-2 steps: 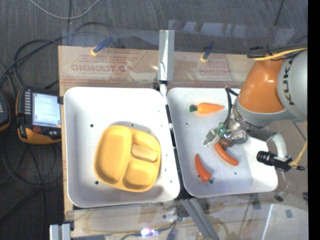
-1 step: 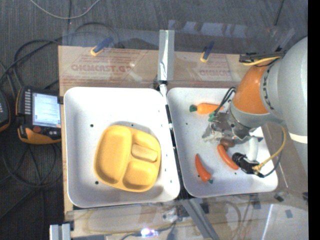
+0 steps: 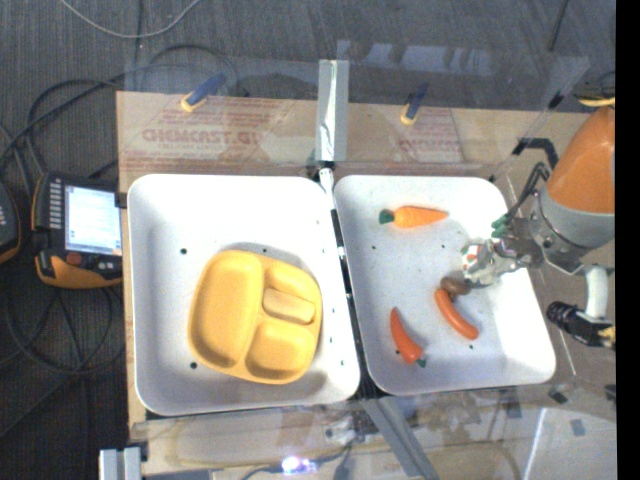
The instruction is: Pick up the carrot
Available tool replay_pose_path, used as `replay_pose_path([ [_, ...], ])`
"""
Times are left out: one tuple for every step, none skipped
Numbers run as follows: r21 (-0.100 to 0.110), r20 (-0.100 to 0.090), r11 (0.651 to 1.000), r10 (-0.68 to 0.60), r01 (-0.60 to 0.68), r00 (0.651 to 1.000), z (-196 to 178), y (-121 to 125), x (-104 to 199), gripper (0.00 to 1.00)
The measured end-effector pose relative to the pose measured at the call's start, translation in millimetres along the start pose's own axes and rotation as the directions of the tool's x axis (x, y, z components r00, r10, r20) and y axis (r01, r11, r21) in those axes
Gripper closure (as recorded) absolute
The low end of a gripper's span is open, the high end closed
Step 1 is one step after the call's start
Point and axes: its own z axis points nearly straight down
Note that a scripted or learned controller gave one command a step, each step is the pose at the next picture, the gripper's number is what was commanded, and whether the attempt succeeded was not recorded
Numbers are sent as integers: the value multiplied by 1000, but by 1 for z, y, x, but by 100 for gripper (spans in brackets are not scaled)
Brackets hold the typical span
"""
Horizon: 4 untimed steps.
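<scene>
The carrot (image 3: 415,217) lies flat near the far edge of the right bin (image 3: 520,363), green end pointing at the left bin (image 3: 160,368). The hand (image 3: 480,265) hangs low by the right bin's right side, away from the carrot and just above a sausage (image 3: 456,314). I cannot tell its grip. A red pepper (image 3: 404,338) lies near the front edge. A yellow tray (image 3: 257,315) sits in the left bin.

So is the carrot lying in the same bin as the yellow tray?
No, the carrot lies near the far edge of the right bin, while the yellow tray sits in the left bin.
</scene>
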Motion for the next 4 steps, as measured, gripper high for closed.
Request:
replay_pose_path([
  [-2, -3, 925, -379, 379, 925, 12, 30, 70, 100],
  [-1, 2, 980, -198, 198, 980, -66, 87, 97, 100],
  [-2, -3, 837, -547, 547, 837, -10, 5, 116, 100],
  [-3, 2, 492, -870, 870, 492, -89, 20, 60, 100],
])
